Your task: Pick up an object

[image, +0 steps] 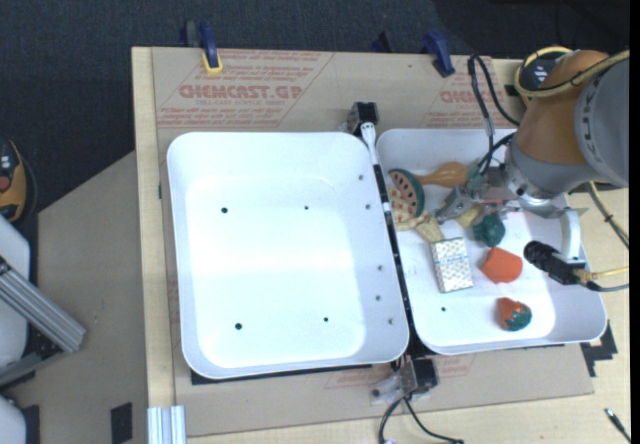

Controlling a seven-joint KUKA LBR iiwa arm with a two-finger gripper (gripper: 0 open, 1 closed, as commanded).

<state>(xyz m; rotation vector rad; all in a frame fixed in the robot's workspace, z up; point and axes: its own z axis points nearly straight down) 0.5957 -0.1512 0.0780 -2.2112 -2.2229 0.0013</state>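
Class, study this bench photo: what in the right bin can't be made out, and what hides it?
- Gripper, camera view: fingers too small and cluttered to tell open or shut.
- Right bin: far right corner covered by the arm.
- Teal object: shape unclear, too small.

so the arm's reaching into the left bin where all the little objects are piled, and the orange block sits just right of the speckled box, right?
Not quite: the camera view shows the arm's gripper reaching into the right bin, where the small objects lie, not the left bin. The rest holds: the orange block sits just right of the speckled box.
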